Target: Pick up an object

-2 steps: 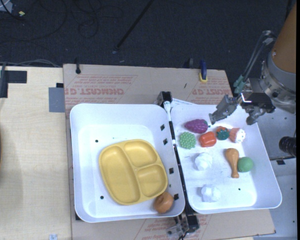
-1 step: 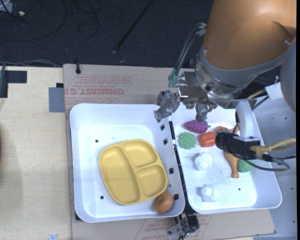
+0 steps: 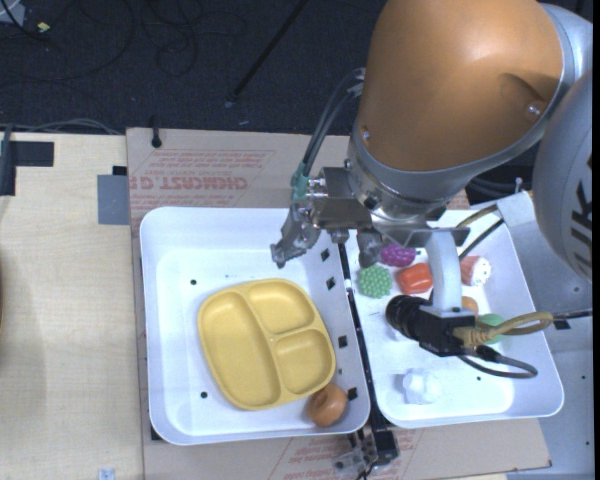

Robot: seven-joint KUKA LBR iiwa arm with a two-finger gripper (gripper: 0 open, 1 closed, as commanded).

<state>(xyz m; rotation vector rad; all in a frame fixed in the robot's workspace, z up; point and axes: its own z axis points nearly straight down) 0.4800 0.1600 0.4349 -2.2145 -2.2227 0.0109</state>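
Observation:
My gripper (image 3: 324,252) hangs over the divider between the two bins, near their back edge. It is open, with one finger (image 3: 281,253) over the left bin and the other over the right bin, and nothing between them. Just right of it in the right bin lie a green bumpy ball (image 3: 375,282), a purple grape cluster (image 3: 398,256) and an orange-red piece (image 3: 415,278). A yellow divided plate (image 3: 265,343) lies in the left bin (image 3: 175,268), in front of the gripper.
A brown round thing (image 3: 328,405) sits at the left bin's front right corner. The right bin (image 3: 535,388) also holds a white lump (image 3: 420,386), a red and white piece (image 3: 475,268) and a small green piece (image 3: 491,320). The arm's big orange body looms over the back right.

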